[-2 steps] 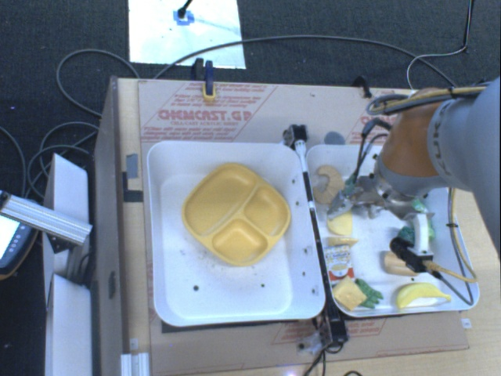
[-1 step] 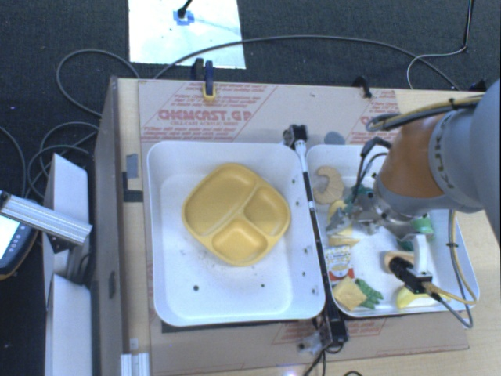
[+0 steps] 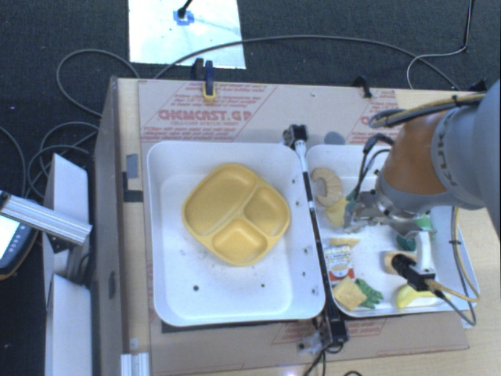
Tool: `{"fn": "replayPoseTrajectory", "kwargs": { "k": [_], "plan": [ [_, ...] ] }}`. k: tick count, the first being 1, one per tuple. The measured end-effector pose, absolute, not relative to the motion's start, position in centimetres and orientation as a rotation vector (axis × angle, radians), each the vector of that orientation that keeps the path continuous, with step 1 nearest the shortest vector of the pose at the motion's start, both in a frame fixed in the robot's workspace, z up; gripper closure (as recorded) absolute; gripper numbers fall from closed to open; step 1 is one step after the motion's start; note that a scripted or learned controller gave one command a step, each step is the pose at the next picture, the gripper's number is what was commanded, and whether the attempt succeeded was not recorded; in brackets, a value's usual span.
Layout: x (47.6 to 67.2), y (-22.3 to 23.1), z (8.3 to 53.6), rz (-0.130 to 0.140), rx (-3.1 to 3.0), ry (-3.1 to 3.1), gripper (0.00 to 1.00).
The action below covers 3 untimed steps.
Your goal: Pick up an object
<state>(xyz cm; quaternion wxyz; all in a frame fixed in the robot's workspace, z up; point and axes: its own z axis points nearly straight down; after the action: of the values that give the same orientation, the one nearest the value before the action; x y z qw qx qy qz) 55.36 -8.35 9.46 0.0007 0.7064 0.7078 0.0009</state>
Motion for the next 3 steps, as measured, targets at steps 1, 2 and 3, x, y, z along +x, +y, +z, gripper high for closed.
{"fn": "replayPoseTrajectory", "kwargs": {
  "k": [1,2,3],
  "plan": [
    [55.4,-8.3,10.5,0.005,2.216,2.223,1.0],
    [49.5,-8.0,18.5,0.002,2.219,2.221,1.0],
    [49.5,-8.0,18.4,0.002,2.219,2.222,0.0]
  ]
}}
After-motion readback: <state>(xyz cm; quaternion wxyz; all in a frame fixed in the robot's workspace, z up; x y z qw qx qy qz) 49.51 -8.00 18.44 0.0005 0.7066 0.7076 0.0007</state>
